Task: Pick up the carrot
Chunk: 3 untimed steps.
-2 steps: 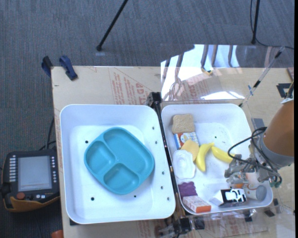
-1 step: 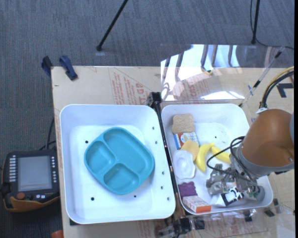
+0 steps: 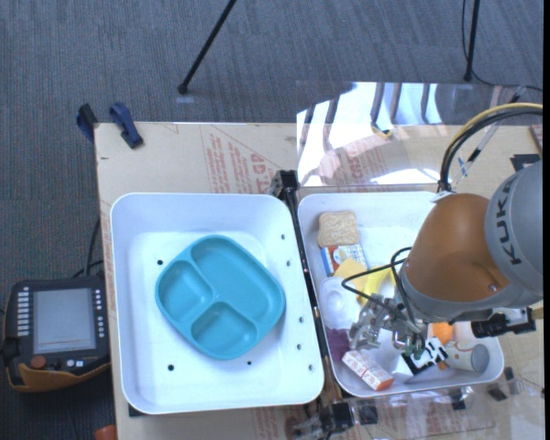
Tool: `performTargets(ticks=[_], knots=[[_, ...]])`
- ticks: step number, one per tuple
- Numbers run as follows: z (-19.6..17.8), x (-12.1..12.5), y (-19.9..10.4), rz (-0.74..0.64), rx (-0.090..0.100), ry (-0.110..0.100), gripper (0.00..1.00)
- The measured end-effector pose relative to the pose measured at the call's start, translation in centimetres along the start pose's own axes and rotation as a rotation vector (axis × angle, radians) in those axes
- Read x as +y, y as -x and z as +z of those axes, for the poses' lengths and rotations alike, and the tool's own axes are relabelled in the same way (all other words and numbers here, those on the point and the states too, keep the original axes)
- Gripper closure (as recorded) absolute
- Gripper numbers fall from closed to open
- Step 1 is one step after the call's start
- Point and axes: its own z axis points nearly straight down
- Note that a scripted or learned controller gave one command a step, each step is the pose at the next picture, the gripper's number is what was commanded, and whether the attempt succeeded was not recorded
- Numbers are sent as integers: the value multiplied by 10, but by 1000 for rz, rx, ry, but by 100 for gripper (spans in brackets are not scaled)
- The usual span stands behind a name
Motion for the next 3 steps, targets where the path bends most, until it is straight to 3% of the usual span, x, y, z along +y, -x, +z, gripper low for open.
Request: performTargets(ticks=[1, 2, 3], knots=[[-19, -103, 24, 23, -4, -4, 100], [1, -6, -13, 234, 4, 0, 100], [-102, 75, -41, 390, -4, 3, 100]])
